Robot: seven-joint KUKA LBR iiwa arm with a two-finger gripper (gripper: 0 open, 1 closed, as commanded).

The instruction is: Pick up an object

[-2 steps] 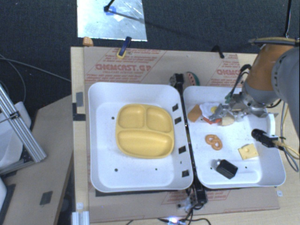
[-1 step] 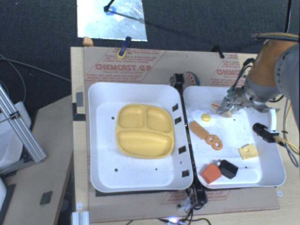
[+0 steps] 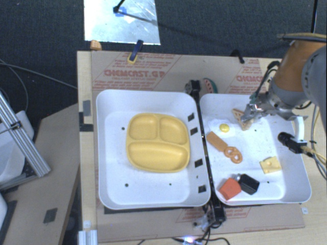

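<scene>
Your end effector [image 3: 249,117] sits low in the right bin [image 3: 296,188], touching a tan piece [image 3: 238,115]; you cannot tell its grip. The fried egg [image 3: 223,127] lies just beside it.

Several small things lie loose in the right bin [image 3: 294,188]: a fried egg toy [image 3: 223,128] near its middle, an orange strip [image 3: 216,142] touching a pretzel [image 3: 233,154], a cheese wedge [image 3: 270,165] toward the right, an orange block [image 3: 230,189] just beside a black block [image 3: 249,184] at the front, and a tan piece [image 3: 238,115] at the back.
</scene>
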